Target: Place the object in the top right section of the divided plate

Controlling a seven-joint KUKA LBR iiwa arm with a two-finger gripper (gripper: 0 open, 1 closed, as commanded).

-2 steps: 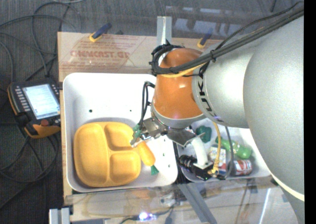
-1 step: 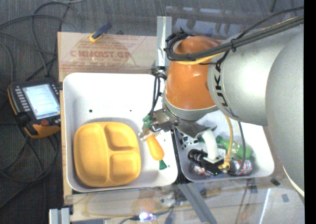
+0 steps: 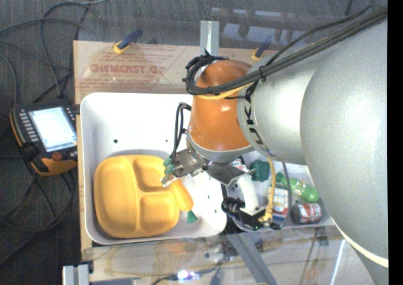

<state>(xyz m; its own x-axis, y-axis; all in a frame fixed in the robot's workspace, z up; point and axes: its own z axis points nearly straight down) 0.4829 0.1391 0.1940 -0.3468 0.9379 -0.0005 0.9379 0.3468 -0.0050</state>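
Note:
A yellow divided plate (image 3: 133, 197) lies in the lower left of the left bin (image 3: 119, 111). An orange carrot-shaped object (image 3: 182, 198) with a green end lies against the plate's right edge, slanting down to the right. My gripper (image 3: 171, 173) hangs below the orange wrist band, over the plate's upper right section and right at the object's upper end. The wrist hides how the gripper meets the object.
The right bin holds several small items: a green piece (image 3: 259, 170), a bottle (image 3: 278, 199), a can (image 3: 306, 212). The big grey arm covers most of that bin. A teach pendant (image 3: 47, 129) sits off the bench at the left.

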